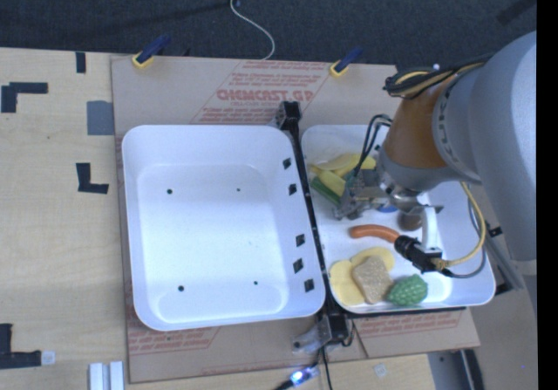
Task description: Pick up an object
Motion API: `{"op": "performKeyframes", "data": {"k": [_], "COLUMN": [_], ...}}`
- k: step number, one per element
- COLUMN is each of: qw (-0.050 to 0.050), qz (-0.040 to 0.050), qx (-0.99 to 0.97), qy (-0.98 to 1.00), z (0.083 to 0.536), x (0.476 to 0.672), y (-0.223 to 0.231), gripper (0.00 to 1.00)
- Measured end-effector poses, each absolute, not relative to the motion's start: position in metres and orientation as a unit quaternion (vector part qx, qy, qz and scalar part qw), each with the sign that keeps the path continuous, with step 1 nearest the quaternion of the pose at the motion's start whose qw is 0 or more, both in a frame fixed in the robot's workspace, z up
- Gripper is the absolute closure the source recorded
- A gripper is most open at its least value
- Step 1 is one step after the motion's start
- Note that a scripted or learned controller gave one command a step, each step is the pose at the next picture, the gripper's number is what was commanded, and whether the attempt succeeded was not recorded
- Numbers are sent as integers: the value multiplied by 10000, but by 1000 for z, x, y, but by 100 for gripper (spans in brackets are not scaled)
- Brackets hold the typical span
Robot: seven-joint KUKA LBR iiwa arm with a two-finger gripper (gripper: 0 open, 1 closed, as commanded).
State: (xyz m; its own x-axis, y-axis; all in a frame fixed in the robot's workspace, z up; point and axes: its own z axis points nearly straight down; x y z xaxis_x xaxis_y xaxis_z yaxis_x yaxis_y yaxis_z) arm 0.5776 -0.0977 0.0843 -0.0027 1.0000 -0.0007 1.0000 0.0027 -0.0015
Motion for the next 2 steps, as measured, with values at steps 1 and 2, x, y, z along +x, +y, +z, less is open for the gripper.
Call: {"op": "performKeyframes", "data": {"k": [1, 2], "qw": [9, -3], "qz": [5, -2], "qx": [-7063, -7081], "qy": [-7079, -7061], "z": [84, 86], "x": [605, 551], "y": [-95, -129], "gripper": [100, 100]}}
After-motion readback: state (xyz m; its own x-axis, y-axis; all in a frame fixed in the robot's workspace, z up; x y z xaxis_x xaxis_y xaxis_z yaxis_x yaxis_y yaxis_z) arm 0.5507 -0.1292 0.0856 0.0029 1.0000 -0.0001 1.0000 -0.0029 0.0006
